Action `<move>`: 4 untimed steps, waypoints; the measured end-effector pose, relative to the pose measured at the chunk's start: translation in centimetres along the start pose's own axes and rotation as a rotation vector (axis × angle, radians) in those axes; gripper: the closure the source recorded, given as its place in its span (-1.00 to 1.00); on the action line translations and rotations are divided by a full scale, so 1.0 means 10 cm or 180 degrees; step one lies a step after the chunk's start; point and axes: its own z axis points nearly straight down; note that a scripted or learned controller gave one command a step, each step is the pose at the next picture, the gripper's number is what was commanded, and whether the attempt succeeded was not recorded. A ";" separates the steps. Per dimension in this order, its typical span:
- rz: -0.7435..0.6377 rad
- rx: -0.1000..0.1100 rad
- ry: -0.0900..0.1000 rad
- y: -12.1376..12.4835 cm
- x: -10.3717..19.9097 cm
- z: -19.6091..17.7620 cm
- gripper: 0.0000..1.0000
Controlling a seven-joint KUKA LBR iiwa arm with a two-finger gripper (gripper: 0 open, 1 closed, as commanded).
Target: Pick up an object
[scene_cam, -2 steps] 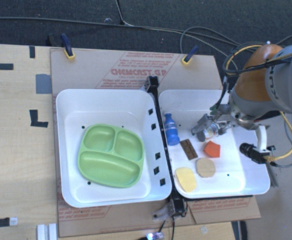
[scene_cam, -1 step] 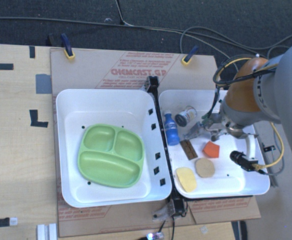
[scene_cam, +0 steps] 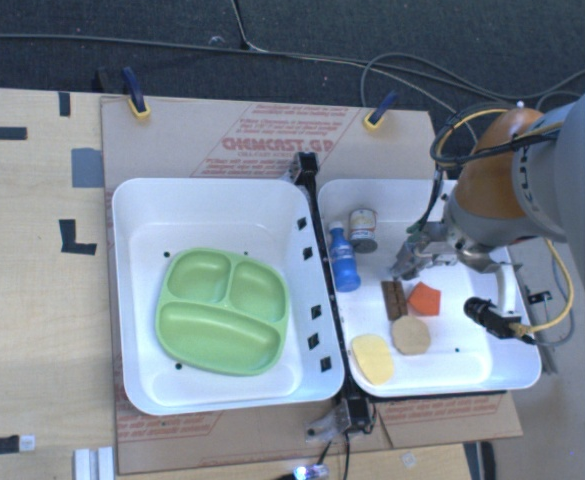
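Observation:
The right bin holds several small objects. A blue bottle lies near its left wall, with a small metal can just behind it. A brown block, an orange cube, a tan round piece and a pale yellow piece lie toward the front. My gripper hangs low over the middle of this bin, just behind the brown block and the orange cube and to the right of the can. Nothing is seen held in it.
A green divided plate lies in the left bin. A black divider runs between the bins. Cables loop behind the arm's wrist, and a black connector hangs over the right bin's right side.

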 end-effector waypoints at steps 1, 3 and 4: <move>0.0003 -0.0003 -0.0006 0.00 0.01 -0.42 1.00; 0.0003 -0.0015 -0.0011 0.06 0.00 -1.68 1.00; 0.0004 0.0004 -0.0005 0.06 0.00 -1.81 1.00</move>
